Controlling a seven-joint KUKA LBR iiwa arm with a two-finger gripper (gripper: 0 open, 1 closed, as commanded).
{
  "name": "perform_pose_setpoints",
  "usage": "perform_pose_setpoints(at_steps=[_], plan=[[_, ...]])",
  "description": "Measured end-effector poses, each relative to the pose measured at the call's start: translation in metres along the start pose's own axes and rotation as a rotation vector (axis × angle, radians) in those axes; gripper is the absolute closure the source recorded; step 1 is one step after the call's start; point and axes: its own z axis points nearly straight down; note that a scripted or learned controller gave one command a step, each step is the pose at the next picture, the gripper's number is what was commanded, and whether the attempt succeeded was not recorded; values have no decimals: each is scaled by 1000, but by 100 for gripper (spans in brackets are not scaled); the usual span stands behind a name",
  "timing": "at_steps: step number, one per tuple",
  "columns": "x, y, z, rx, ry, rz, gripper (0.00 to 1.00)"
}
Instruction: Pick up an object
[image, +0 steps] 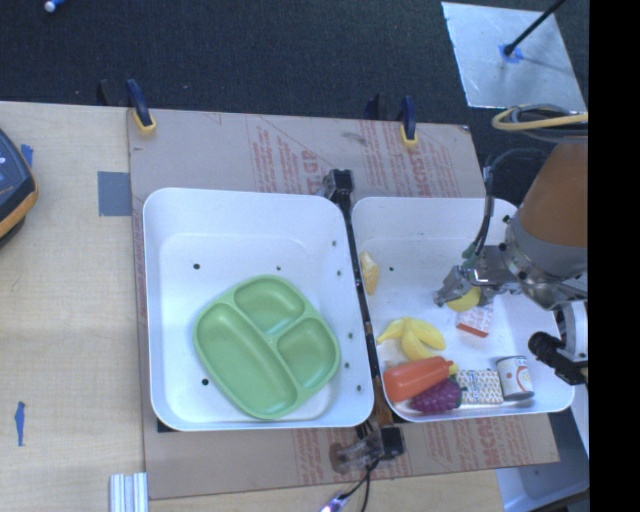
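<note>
While the grey arm with its orange band (556, 205) reaches in from the right, its gripper (462, 291) hangs low over the right bin (420, 225). A small yellow thing (466, 299) sits right at the tips of the gripper. It looks like it is between the tips, but the spot is too small and dark to be sure, so I cannot tell if the gripper is pinching it or how wide it is spread.

Just below the gripper lies a little red and white packet (476, 320). Near the front of this bin are a toy banana (416, 336), a toy carrot (416, 375) and a bunch of purple toy grapes (437, 397), all close together. Beside the grapes is a flat patterned packet (480, 386), and next to that a small can (514, 377) lies on its side. A pale yellow piece (369, 272) rests against the left wall of this bin.

The left bin (170, 300) holds a green plate with three parts (266, 345). Both bins sit side by side on a brown board (250, 150) on the wooden bench (60, 330).
</note>
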Motion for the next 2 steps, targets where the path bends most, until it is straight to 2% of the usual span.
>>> perform_pose_setpoints(at_steps=[1,2], plan=[[62,-25,-68,1,0,0,100],[115,-19,-66,1,-1,0,100]])
